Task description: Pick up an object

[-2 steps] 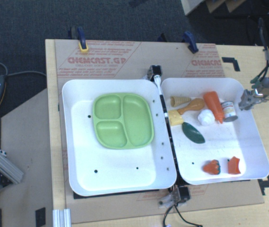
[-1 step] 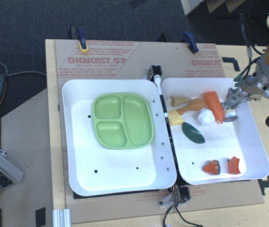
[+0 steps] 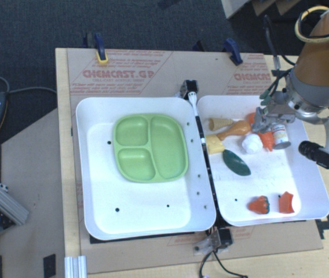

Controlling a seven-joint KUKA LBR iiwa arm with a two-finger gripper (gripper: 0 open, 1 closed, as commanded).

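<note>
Table board reads "CHEMCAST GP" in red. Pincer low in right bin over orange and white items; grip state can't tell. Green tray in left bin.

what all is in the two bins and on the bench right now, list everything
bins: 2, white, side by side on the bench
divided plate: 1, light green, left bin
dark green piece: 1, right bin, middle
yellow-tan items: a few, right bin, far left corner
white lump: 1, right bin, beside the gripper
red-orange pieces: 2, right bin, near edge
clamps: 2, blue, far edge of the board
arm: 1, grey and orange, from the right
gripper: 1, low over the right bin's far items
</note>
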